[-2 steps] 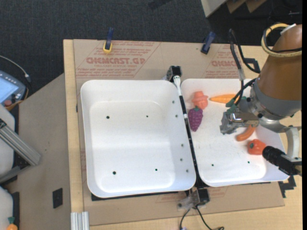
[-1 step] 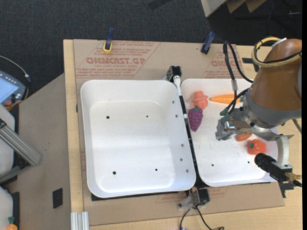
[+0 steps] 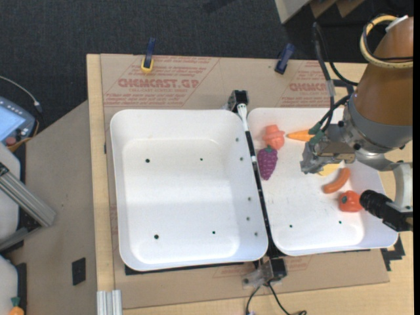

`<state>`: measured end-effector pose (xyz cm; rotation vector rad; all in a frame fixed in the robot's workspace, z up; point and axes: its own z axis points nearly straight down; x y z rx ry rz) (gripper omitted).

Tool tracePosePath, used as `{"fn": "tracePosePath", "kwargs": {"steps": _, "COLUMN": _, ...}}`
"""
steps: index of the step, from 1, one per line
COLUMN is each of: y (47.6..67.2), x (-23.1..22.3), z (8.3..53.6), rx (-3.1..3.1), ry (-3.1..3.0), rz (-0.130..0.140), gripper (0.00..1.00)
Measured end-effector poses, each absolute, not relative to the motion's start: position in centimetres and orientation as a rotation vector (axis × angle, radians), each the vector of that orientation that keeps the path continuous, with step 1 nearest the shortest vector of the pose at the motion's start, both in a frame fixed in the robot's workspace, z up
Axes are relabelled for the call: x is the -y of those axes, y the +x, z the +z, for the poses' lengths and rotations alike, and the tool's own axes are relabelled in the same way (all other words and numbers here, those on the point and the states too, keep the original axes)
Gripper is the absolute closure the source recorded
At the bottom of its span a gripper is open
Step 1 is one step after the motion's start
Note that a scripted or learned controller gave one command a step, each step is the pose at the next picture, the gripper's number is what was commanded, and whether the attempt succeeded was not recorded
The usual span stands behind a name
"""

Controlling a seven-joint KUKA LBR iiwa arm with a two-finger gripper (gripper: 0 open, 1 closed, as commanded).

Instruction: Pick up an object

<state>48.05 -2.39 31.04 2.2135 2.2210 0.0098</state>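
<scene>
Seeing my tool (image 3: 319,165) low in right bin (image 3: 308,238), frame right, over yellow piece (image 3: 326,170); finger state unclear. Carrot (image 3: 300,136), grapes (image 3: 267,162), sausage (image 3: 335,180), tomato (image 3: 349,201) lie around it.

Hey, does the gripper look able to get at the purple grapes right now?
Probably yes. The grapes lie uncovered in the right bin by the divider, apart from the other toys; the gripper hovers in that bin, with bare floor between.
</scene>
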Motion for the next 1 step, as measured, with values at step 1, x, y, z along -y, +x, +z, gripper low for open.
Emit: {"fn": "tracePosePath", "kwargs": {"steps": 1, "y": 47.84, "x": 3.30, "z": 24.90, "rx": -2.223, "ry": 2.228, "rz": -0.008, "gripper": 1.00}}
